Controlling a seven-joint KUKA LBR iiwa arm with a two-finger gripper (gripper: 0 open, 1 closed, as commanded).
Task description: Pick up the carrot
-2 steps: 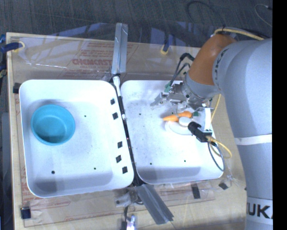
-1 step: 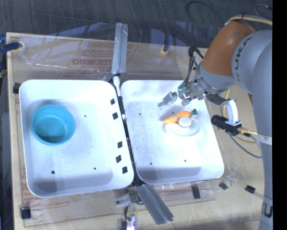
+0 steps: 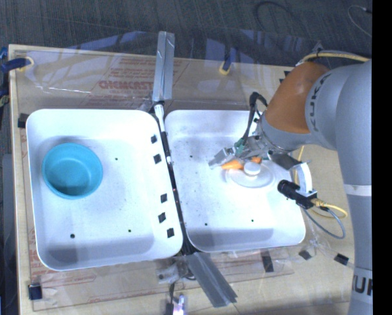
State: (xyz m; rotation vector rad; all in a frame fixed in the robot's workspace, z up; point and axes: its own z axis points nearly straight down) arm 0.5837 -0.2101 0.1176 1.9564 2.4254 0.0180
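The carrot is a small orange piece lying in the right white bin, near its middle right. My gripper hangs low directly over it, reaching in from the right under the orange wrist band. The gripper body covers the carrot's far end, so only the near orange tip shows. I cannot make out contact between gripper and carrot.
A clear round lid or disc lies just right of the carrot, touching or overlapping it. A blue bowl sits in the left bin. A divider wall with black clips runs between the bins.
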